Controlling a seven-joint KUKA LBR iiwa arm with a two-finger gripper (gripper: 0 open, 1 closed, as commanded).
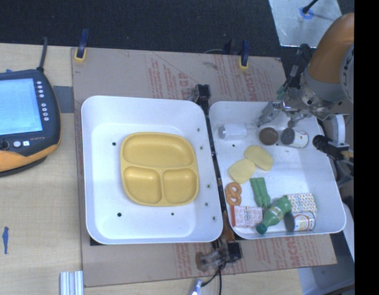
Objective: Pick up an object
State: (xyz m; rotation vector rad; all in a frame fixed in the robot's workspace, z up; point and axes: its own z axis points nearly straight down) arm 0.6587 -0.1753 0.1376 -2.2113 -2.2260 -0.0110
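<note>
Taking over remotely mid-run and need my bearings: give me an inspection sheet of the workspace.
Surface: cardboard-covered wooden bench bearing two shallow white bins.
Job's things: right bin holds two pale yellow oval pieces, green plastic bottle, pretzel, printed packets, small jars.
Clutter: yellow divided tray in left bin.
End effector: over the right bin's far edge; finger state unclear.
Cables: dark cable at bench's near edge.
Surroundings: orange-edged handheld control pendant left; dark floor beyond.
</note>
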